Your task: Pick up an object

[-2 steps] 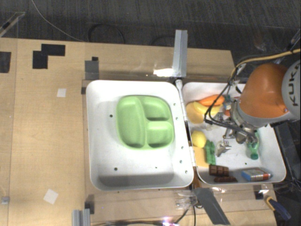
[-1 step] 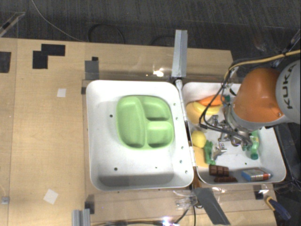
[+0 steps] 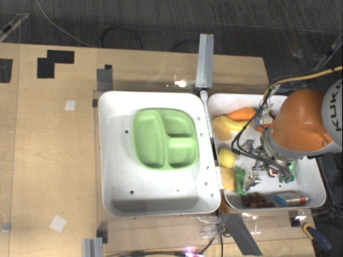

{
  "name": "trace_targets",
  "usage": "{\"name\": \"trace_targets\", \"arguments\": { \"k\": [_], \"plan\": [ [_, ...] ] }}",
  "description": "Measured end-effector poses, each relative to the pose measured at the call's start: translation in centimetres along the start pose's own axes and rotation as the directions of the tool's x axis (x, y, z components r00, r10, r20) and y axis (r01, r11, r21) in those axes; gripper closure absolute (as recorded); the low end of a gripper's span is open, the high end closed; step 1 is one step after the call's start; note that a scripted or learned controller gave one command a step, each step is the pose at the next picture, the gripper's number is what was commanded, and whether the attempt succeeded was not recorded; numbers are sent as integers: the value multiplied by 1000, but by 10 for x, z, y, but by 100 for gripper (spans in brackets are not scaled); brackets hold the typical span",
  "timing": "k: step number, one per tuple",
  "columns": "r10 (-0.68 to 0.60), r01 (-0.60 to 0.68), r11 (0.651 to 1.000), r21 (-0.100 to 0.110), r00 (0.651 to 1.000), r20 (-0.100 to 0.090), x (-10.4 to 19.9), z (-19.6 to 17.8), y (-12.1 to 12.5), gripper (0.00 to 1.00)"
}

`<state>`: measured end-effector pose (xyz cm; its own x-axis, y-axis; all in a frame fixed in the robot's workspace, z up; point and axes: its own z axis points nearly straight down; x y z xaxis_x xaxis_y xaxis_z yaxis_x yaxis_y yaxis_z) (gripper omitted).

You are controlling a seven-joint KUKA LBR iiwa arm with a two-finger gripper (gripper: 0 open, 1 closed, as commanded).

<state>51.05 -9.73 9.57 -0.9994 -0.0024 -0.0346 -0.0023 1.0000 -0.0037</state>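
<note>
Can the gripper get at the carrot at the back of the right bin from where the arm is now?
Probably yes: the carrot lies uncovered beside the arm, with nothing on top of it.

Only legible text: black letters "KU", start of the maker's name, cut off by the frame, on the grey robot arm [image 3: 334, 111] above its orange band. Nothing else readable.
</note>
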Motion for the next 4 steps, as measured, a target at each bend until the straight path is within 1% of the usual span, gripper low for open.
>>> {"name": "trace_targets", "arguments": {
  "k": [1,2,3,4],
  "plan": [
    [130,-130,992,4,992,-3,8,1,8,0],
    [173,-173,985,-1,985,-3,13,1,0,0],
    [149,-148,989,3,989,-4,14,1,9,0],
    [276,-276,961,1,961,-11,-60,3,12,0]
  ]
}}
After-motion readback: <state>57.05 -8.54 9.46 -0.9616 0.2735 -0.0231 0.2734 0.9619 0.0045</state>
